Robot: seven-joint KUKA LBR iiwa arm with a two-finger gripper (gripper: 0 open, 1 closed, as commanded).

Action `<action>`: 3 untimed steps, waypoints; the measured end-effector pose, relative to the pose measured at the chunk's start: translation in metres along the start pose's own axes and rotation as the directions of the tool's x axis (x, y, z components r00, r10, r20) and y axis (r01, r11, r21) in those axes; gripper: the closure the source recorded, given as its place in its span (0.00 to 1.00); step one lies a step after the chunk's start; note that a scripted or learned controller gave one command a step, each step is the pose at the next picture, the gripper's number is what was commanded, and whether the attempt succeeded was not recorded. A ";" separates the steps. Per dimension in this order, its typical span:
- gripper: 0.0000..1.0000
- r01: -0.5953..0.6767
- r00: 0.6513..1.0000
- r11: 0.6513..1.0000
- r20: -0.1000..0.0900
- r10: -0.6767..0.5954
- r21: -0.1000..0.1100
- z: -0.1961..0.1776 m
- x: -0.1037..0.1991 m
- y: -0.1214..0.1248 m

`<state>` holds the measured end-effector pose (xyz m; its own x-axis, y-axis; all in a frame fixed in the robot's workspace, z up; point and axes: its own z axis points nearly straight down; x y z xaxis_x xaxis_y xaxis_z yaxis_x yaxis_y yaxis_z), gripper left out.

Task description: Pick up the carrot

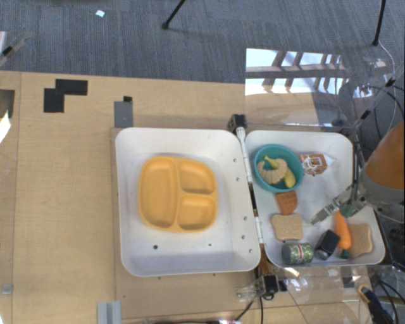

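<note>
A yellow divided plate (178, 193) sits in the left bin (133, 253). In the right bin (342, 142), the gripper (334, 210) (whether open or closed, I cannot tell) hovers at ten o'clock of the carrot (343, 231).

A: What sort of place is this?

B: A robotics lab. A pale wooden bench (63, 209) fills most of the frame, with 2 shallow white bins (183, 253) clamped side by side at its centre.

A: What else points that way?

B: Black marker shapes (63, 93) sit at the upper left of the bench, loose cables (272, 291) trail off the lower edge, and grey office carpet (126, 38) with thin black stand legs (174, 16) runs along the top.
</note>
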<state>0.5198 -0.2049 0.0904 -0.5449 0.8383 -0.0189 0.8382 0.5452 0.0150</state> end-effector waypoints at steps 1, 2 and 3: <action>0.00 -0.369 0.929 0.929 -0.005 0.369 0.005 0.001 0.008 -0.011; 1.00 -0.359 0.933 0.933 0.001 0.359 -0.007 -0.013 0.006 -0.006; 1.00 -0.344 0.939 0.939 -0.011 0.344 0.006 -0.098 0.055 0.074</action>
